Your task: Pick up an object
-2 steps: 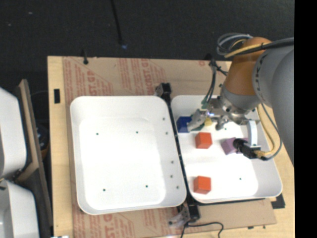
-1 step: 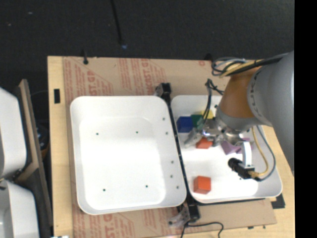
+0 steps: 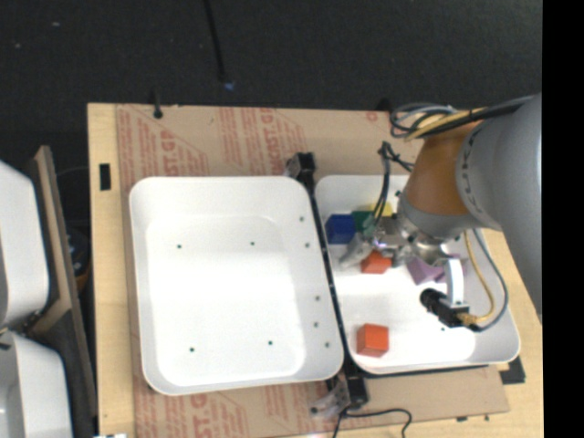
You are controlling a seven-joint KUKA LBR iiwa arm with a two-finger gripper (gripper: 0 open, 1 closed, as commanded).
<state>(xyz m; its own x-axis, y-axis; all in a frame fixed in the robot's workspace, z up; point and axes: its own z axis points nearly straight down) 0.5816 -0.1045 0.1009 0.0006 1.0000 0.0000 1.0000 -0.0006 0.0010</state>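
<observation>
My gripper (image 3: 376,247) reaches down into the right bin (image 3: 493,340) from the grey arm with the orange band. Right under it lies a small orange-red block (image 3: 374,265), touching or nearly touching the gripper's tip. A blue block (image 3: 339,228) sits just to its left, with a green piece (image 3: 362,218) and a yellow piece (image 3: 380,210) behind it. To the right of the gripper a purple piece (image 3: 424,270) shows partly beneath the wrist. A second orange block (image 3: 372,338) rests alone near the bin's front edge.
The left bin (image 3: 228,281) stands beside the right one, sharing a raised rim between them. Black cables and a connector (image 3: 444,307) hang from the wrist over the right bin. Both bins sit on a cardboard sheet (image 3: 210,140).
</observation>
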